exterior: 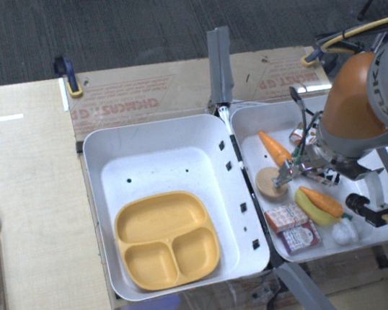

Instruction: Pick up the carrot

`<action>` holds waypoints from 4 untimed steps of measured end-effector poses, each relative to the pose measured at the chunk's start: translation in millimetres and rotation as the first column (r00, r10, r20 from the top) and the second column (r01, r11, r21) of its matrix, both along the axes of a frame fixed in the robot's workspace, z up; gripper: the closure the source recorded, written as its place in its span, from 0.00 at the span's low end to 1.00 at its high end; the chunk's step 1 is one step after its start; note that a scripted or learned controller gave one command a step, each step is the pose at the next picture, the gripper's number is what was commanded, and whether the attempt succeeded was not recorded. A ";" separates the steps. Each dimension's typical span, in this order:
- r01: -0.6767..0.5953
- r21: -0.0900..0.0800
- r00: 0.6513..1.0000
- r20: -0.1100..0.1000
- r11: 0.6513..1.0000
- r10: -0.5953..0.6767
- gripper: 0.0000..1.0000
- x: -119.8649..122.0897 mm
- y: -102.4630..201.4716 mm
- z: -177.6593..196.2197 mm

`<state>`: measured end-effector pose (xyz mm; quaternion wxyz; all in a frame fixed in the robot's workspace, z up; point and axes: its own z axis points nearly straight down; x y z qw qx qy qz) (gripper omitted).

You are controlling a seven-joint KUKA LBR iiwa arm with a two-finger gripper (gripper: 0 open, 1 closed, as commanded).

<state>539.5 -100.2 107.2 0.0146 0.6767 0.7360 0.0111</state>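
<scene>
An orange carrot [274, 146] lies slanted in the upper left part of the right bin [382, 234]. My gripper [288, 171] reaches in from the right and hangs just below the carrot's lower end, next to a round tan disc [268, 183]. Nothing is visibly held in it. A second orange carrot-like piece [322, 200] rests on a yellow banana [309, 208] lower in the same bin.
Two small boxes [291, 226] and a white lump [344, 234] lie along the right bin's front. The left bin [149, 150] holds a yellow three-part tray [166, 238]. The arm's orange band [354, 103] looms over the right bin's far side.
</scene>
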 end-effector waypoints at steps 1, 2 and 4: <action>-0.169 0.003 0.985 -0.037 0.986 0.169 0.00 32.2 0.9 28.5; 0.064 0.001 0.998 -0.009 0.998 -0.064 0.00 24.8 -6.3 5.0; -0.197 -0.019 0.980 -0.002 0.980 0.197 1.00 81.7 -12.8 13.0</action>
